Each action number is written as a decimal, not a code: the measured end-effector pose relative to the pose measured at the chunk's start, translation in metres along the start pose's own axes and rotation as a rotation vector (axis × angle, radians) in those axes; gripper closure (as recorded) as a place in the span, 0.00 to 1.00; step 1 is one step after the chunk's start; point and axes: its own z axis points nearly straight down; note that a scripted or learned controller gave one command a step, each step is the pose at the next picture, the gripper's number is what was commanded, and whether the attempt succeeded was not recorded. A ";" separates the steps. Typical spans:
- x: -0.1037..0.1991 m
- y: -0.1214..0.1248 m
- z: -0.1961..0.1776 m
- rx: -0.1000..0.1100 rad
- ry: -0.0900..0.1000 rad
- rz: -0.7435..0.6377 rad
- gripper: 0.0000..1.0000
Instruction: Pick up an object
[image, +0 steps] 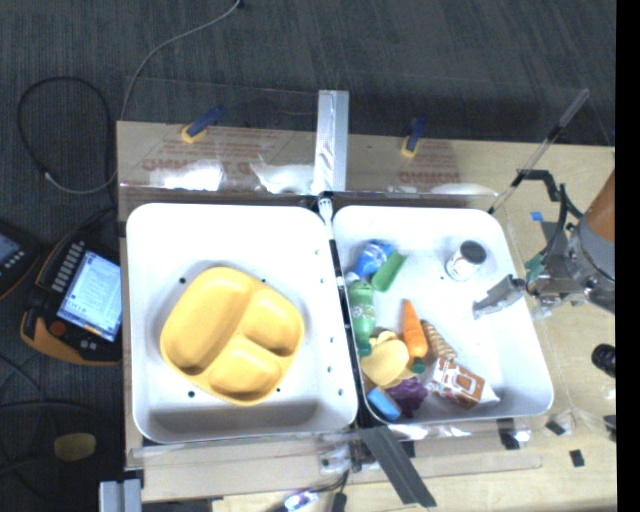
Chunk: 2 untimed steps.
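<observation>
Left bin (150, 400): carries one large yellow moulded tray (232, 330), lying near centre. Not the likely pick; too broad for a two-finger tool.

Right bin (520, 370): small items are crowded along its left wall, running from mid-wall down to the near-left corner. Contents incl. a boxed snack pack (458, 382), orange carrot (414, 329), yellow toy fruit (387, 360), green cylinder (388, 268), blue item (372, 256), purple item (409, 393). A clear cup (466, 257) stands apart, toward the far-right corner.

Gripper (495, 298): sits over the right bin's right edge, approx. mid-length. Finger state: cannot tell.

Key relation: the pile lies to the gripper's left, across the bin's bare floor. The carrot is about level with the tool; its long axis runs far-to-near, slightly slanted.
</observation>
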 end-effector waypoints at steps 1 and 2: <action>0.083 0.023 0.083 0.002 0.000 -0.037 0.00; 0.071 0.016 0.164 -0.009 -0.004 -0.167 0.00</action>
